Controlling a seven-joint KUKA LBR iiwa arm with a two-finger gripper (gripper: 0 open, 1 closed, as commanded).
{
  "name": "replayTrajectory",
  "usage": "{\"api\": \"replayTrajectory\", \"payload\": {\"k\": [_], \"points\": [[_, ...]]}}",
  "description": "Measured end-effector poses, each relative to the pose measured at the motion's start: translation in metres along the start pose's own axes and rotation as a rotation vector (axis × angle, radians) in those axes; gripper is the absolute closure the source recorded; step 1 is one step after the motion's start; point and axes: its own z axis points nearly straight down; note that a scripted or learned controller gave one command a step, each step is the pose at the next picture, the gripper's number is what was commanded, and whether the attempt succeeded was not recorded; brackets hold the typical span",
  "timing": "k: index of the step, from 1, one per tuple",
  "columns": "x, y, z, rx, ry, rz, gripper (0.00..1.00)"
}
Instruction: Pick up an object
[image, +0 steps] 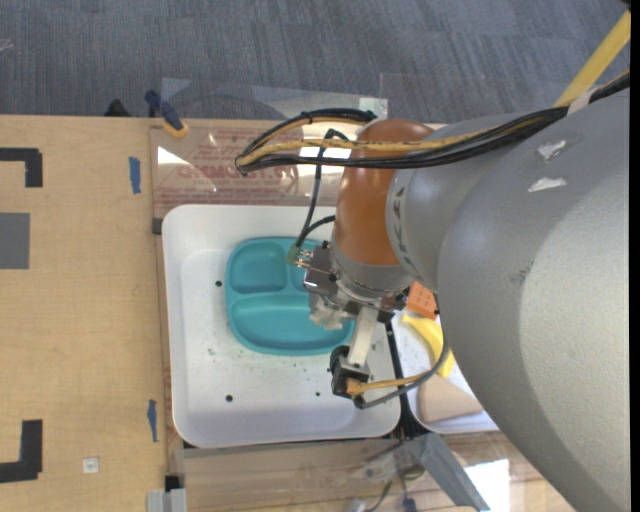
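Grey and bulky, the arm (530, 290) fills the right side closest to the lens, sweeping in over the bench so that its orange band (372, 190) and wrist hang directly above the left bin (190, 330). That reach makes sense for the task: the likeliest thing to pick is the teal divided plate (262, 295), which lies in the middle of that bin, a little toward the far side, and the gripper (326, 316) sits low over the plate's right-hand rim, as if lined up to pinch the edge rather than the flat middle, which would offer nothing to close on. Whether it is released, clenched or grasping the rim cannot be told from here, since the wrist hides the tip. Black and yellow cables (300, 135) loop from the wrist out over the far rim of the bin, slack enough to let the wrist turn. A small black fitting (347, 377) dangles on its lead near the bin's near-right corner. To the right, mostly under the arm, the second bin holds something yellow (432, 340) and an orange scrap (424, 297), both well clear of the plate. My judgement: the pick is at the approach or closing stage, with the plate resting flat on the bin floor
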Motion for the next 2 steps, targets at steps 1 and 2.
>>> {"api": "replayTrajectory", "payload": {"k": [1, 2], "points": [[-0.004, -0.043, -0.002, 0.003, -0.003, 0.399, 1.0], [0.037, -0.057, -0.031, -0.003, 0.001, 0.885, 1.0]]}}
